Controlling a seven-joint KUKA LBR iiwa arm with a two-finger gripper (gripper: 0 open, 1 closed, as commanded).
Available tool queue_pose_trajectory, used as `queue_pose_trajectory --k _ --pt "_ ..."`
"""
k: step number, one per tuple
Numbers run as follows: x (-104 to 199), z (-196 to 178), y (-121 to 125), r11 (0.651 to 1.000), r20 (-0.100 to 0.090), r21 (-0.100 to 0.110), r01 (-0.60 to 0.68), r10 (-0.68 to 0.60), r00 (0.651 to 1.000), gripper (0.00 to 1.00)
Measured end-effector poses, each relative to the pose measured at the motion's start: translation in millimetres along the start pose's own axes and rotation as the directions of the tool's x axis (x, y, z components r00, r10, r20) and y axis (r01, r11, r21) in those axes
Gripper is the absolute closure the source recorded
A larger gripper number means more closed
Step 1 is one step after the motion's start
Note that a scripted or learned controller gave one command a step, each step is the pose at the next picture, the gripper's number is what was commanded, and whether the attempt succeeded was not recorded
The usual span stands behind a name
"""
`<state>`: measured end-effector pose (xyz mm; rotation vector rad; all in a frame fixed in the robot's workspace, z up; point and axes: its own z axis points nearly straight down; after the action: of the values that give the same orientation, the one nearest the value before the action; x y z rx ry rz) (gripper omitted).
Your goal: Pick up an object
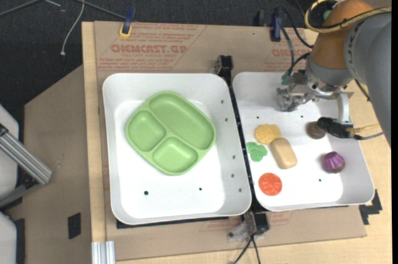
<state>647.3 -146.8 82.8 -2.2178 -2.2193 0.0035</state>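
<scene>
My gripper (pixel 290 99) hangs over the far part of the right bin (pixel 354 194), above bare white floor. Nearer the camera lie a yellow corn-like piece (pixel 267 132), a tan bread-like block (pixel 283 153), a small green piece (pixel 255 151) and a round red-orange piece (pixel 270 183). A purple piece (pixel 333 161) sits toward the bin's right side, and a small brown piece (pixel 315 130) lies just right of the corn. The gripper stands apart from all of them, roughly a hand's width behind the corn.
The left bin (pixel 124 194) holds a green divided plate (pixel 171 132) near its middle. A black clamp (pixel 223 64) sits at the far end of the wall between the bins. The grey arm (pixel 367 39) reaches in from the right.
</scene>
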Motion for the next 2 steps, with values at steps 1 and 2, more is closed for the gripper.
queue_pose_trajectory --k 1,2 --pt "0 -15 2 1.000 0.001 -0.006 0.000 0.000 1.000 1.00" --pt "-8 -64 7 1.000 0.003 -0.010 -0.001 0.001 1.000 1.00"
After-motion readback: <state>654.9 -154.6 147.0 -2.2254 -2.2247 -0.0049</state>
